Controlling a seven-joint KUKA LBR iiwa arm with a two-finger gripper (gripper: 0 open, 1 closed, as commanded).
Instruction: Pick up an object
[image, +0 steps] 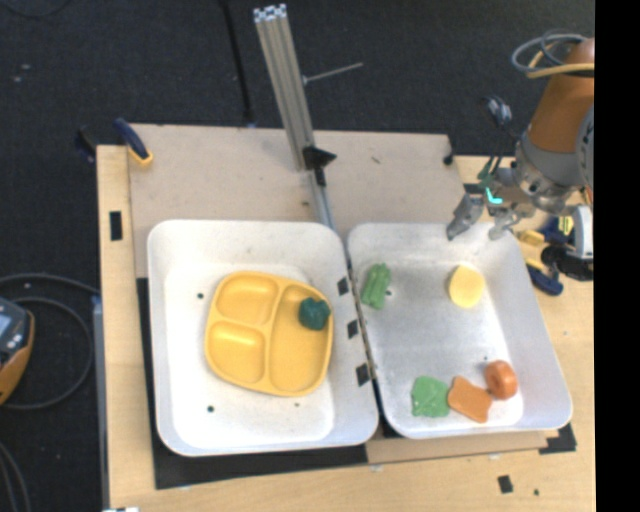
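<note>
From above, the grey two-finger gripper (478, 222) hangs over the far edge of the right shallow white bin (420, 330), its fingers spread apart with nothing between them. Just in front of it in that bin lies a round pale-yellow object (466, 286). A green leafy piece (376, 285) rests near the bin's left wall, and along the near side sit a green flat lump (430, 397), an orange wedge (469, 399) and a small orange-red piece (501, 379). The left white bin (180, 400) holds a yellow divided plastic plate (262, 335) with a dark green lump (314, 314) on it.
</note>
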